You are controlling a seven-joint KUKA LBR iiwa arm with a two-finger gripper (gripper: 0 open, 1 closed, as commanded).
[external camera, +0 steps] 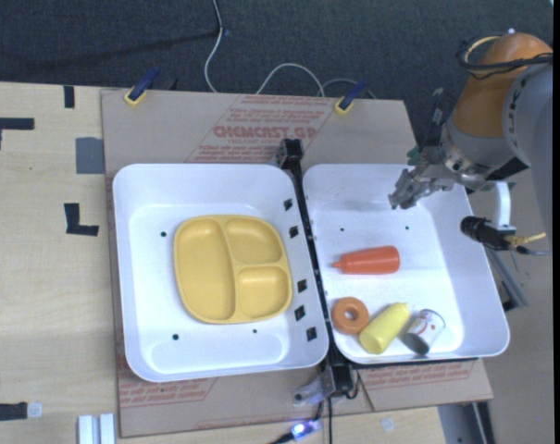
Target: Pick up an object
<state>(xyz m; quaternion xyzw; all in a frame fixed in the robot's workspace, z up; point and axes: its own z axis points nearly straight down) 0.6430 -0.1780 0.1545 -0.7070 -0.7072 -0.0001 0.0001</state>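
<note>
Grey arm (orange-banded), dark claw

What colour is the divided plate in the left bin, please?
Yellow; the divided plate shows in the camera view.

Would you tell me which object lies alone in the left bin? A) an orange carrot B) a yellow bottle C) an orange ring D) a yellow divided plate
D: the yellow divided plate sits alone in the left bin; the other items lie in the right bin.

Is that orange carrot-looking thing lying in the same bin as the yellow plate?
No, the carrot lies in the right bin, while the yellow divided plate sits in the left bin.
</note>
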